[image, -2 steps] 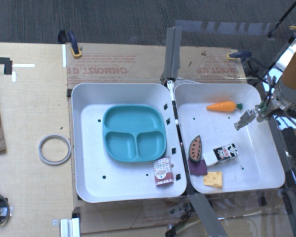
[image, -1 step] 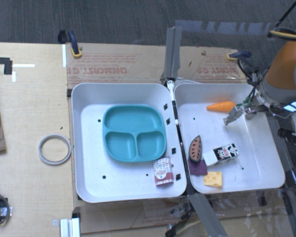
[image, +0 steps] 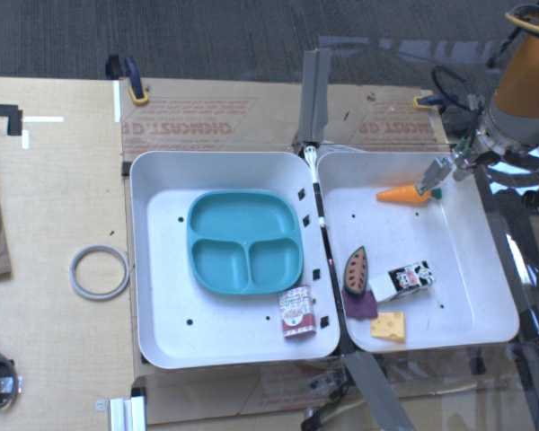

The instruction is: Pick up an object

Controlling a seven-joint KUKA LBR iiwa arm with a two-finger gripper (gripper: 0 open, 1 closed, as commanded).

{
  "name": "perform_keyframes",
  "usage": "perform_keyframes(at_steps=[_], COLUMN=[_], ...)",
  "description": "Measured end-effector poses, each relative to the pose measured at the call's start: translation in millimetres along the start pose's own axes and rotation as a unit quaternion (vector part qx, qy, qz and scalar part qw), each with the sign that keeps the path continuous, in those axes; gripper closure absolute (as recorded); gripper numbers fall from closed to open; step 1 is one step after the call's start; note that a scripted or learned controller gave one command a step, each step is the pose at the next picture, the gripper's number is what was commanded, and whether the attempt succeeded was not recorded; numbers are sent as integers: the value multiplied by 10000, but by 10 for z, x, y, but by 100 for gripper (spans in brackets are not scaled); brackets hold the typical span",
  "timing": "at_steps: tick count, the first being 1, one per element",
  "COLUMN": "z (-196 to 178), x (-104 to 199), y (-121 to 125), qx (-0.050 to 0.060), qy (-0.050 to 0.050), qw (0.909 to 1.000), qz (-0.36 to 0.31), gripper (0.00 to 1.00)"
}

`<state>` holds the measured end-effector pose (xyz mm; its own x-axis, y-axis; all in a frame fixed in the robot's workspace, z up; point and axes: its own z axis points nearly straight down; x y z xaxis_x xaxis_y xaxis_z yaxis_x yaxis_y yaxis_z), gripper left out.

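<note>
The gripper (image: pixel 431 180) sits at the green end of the carrot (image: pixel 401 195). I cannot tell how wide it stands. If it catches only that narrow tip, the carrot may swing or slip out on the lift. There is one carrot, touching or just beside the gripper. Well away from it lie one watermelon slice (image: pixel 355 270), one cow-print carton (image: pixel 411 278), one cheese wedge (image: pixel 387 327) and one purple scrap (image: pixel 363 305).

Beside the right bin's (image: pixel 458 259) far corner, the arm (image: pixel 519 106) shows a broad orange band (image: pixel 526 70) (grey wrist (image: pixel 503 137) beneath), looping dark cables (image: pixel 447 86) and a slim silvery gripper (image: pixel 428 184).
</note>
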<state>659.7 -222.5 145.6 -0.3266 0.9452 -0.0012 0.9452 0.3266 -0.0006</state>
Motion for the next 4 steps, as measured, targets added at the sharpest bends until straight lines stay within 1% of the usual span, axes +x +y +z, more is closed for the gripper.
perform_keyframes(at_steps=[1, 2, 3, 4], z=[562, 444, 395, -550], x=[451, 399, 398, 959], y=[151, 137, 117, -2], qx=[4, 0, 63, 16], qy=[8, 4, 28, 11], qw=[9995, 9999, 9998, 9991], qz=[-325, -148, -161, 434], gripper=[0, 0, 100, 100])
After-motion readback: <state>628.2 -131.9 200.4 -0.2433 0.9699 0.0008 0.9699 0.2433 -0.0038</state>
